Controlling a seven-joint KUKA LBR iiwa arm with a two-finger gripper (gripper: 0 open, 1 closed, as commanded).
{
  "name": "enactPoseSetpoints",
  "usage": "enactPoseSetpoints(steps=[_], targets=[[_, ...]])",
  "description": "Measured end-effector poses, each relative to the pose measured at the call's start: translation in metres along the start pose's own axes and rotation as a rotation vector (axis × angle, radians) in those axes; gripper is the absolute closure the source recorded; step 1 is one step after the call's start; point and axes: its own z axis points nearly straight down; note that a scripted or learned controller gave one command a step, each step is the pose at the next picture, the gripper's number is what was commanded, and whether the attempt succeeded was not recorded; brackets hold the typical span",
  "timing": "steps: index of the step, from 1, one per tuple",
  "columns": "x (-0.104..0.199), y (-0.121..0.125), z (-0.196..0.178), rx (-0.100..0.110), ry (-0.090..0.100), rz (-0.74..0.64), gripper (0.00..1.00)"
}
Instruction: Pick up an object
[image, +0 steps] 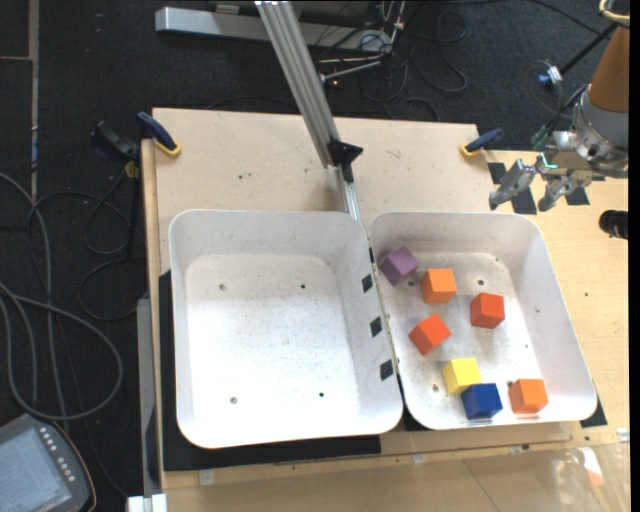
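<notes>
The red cube (487, 309), right of centre in the right bin (560, 310), looks light, rigid, best pinched across flat opposite faces; the pincer (530, 187) hangs spread, empty, upper right.

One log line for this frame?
hand: open, outside right bin, beyond far corner | holding: nothing | blocks in right bin: seven | task: not started
</notes>
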Motion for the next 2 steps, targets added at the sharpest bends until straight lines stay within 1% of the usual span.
enactPoseSetpoints(steps=[1,2], targets=[[0.001,0.001,-0.003,-0.004,-0.002,-0.002,0.0],[-0.004,-0.004,0.058,0.001,0.0,0.002,0.0]])
